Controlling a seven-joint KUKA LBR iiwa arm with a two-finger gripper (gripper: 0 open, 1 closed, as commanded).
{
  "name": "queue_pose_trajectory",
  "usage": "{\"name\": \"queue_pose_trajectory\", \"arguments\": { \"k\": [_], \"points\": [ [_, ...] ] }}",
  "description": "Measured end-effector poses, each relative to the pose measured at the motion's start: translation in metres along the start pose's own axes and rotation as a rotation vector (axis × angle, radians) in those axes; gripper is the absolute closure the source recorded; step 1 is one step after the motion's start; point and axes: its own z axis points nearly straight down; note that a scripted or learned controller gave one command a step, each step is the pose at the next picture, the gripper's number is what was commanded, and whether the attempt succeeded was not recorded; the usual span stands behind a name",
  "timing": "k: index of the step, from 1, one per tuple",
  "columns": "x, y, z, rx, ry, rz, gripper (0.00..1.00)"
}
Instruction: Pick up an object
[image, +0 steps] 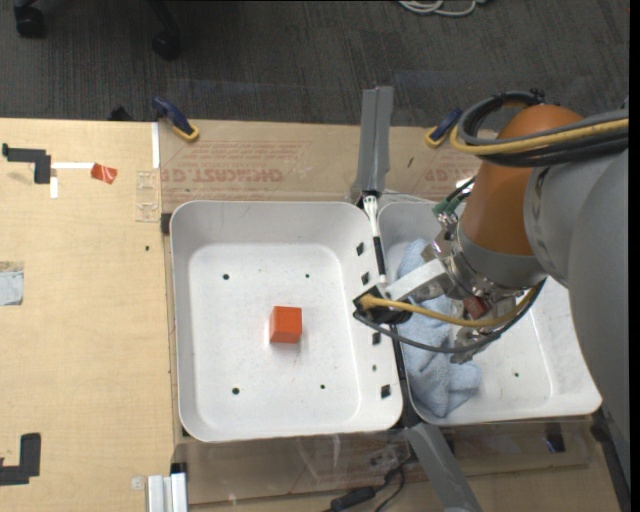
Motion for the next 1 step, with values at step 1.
{"name": "queue_pose_trajectory", "arguments": {
  "k": [1],
  "points": [
    [-0.0188,0.0543,-0.0166,-0.001,0.002,-0.248,0.0]
  ]
}}
